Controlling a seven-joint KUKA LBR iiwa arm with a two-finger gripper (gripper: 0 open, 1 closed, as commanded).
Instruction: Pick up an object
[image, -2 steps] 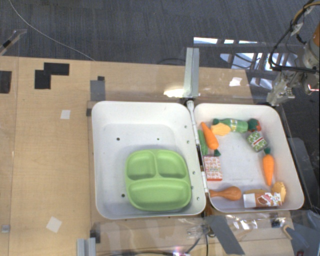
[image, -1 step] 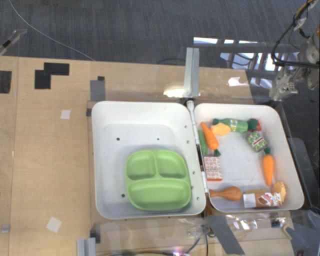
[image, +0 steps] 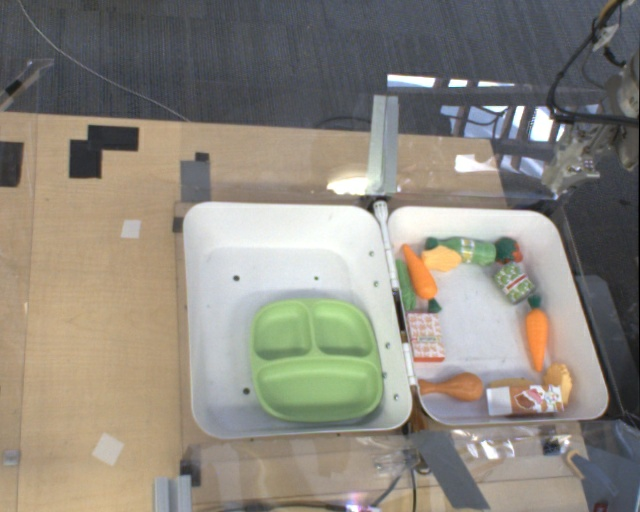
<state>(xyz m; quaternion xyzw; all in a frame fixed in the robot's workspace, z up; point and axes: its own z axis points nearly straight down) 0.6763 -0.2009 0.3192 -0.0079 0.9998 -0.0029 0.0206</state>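
Observation:
The right bin (image: 470, 325) holds several toy foods. A green bottle (image: 468, 250) lies at the back beside a yellow piece (image: 442, 260). An orange carrot (image: 420, 272) rests against the left wall, and a second carrot (image: 537, 338) lies near the right wall. A red and green pack (image: 514, 282), a red and white carton (image: 426, 337), a brown drumstick (image: 455, 386) and a brown packet (image: 525, 399) lie around them. My gripper (image: 572, 168) hangs beyond the bin's back right corner, outside it and apart from every object.
The left bin (image: 230, 250) bears a green divided plate (image: 315, 360) at its front. A metal post (image: 384, 150) stands behind the seam between the bins. Cables hang at the top right by the arm (image: 610, 90).

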